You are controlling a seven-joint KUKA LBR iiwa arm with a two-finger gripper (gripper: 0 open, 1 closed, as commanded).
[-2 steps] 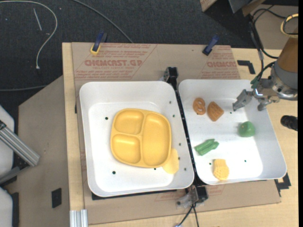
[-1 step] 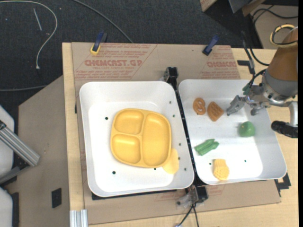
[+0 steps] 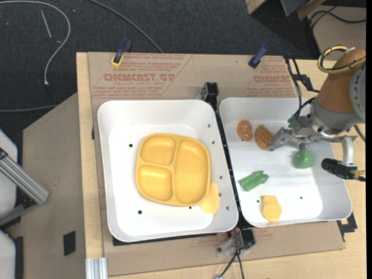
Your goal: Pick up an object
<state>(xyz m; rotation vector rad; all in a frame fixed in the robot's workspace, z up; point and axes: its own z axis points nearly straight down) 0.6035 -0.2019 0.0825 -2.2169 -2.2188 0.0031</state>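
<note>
Two red prints of "CHEMCAST GP" on the brown board point(image 3: 174, 68) under the bins, the right one partly cut off. Down in the right bin point(image 3: 325, 205), the gripper point(image 3: 302, 147), directly above a green round object point(image 3: 302, 158); opening impossible to tell, grasp not visible. Nearby: a pretzel point(image 3: 244, 130), a brown waffle-like piece point(image 3: 264, 136), a green pod point(image 3: 253, 180), a yellow piece point(image 3: 270, 208). In the left bin point(image 3: 116, 156), a yellow divided plate point(image 3: 172, 168).

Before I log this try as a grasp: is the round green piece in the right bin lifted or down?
Cannot tell. The round green piece sits right under the gripper, which hides whether it rests on the right bin.
</note>
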